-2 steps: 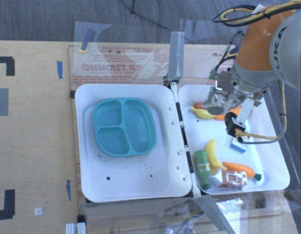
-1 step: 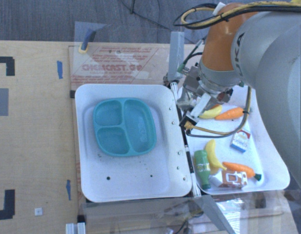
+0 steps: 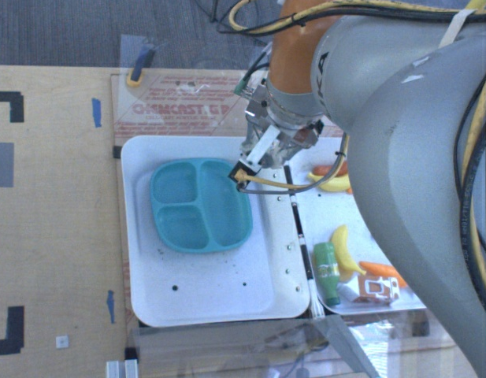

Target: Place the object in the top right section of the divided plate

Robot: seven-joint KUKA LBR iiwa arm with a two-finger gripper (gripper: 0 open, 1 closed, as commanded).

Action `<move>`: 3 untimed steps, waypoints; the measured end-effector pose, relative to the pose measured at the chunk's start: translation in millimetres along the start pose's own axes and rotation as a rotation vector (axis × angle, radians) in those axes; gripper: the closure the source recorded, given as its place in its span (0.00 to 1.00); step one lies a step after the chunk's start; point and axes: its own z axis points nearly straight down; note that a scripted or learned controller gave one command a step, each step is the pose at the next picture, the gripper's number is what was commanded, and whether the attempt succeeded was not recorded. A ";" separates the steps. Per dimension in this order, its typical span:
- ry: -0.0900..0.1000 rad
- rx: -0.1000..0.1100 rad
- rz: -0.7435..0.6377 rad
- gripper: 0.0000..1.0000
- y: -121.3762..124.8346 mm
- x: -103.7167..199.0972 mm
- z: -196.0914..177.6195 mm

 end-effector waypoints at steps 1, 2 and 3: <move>0.000 -0.001 0.093 1.00 -10.5 58.6 5.2; 0.001 -0.001 0.132 1.00 -22.9 79.8 -19.9; 0.000 -0.001 0.165 1.00 -29.2 89.5 -23.5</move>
